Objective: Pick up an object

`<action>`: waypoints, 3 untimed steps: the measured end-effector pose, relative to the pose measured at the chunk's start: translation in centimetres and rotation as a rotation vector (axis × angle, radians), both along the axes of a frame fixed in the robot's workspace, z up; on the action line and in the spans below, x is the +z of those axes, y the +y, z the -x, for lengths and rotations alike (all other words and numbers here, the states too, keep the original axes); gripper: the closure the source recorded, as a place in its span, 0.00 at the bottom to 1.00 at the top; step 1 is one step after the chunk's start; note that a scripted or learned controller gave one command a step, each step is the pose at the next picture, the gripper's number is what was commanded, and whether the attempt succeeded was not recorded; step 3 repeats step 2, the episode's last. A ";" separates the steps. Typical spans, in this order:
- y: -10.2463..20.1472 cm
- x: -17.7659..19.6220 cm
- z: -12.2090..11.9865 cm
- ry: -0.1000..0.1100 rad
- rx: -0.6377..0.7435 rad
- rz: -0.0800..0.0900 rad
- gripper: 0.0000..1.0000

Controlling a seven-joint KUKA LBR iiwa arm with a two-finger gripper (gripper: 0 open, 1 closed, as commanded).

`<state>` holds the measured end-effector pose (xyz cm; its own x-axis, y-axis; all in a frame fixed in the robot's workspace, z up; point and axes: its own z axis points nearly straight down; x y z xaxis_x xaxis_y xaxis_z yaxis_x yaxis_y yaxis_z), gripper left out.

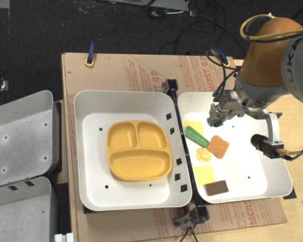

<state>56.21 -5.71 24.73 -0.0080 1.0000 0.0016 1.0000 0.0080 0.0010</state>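
My gripper (215, 119) hangs over the upper middle of the right bin (272, 178), a little above and to the right of a green stick-shaped piece (196, 136). Just below it lie an orange block (218, 146) and a small pale yellow lump (204, 155). A flat yellow square (202, 174) and a brown rectangle (216, 187) lie nearer the bin's front. A second pale yellow sheet (192, 127) peeks out under the green piece. I see nothing between the fingers.
The left bin (86, 135) holds a yellow divided plate (139, 150). A black divider rail (179, 135) runs between the two bins. Grey-white lids (20, 135) lie off the bench to the left.
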 end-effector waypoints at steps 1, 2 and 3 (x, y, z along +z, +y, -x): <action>6.1 -1.1 -0.1 0.003 0.000 0.000 1.00; 10.9 -0.9 -0.8 0.000 0.000 0.000 1.00; 10.9 -0.9 -0.8 0.000 0.000 0.000 1.00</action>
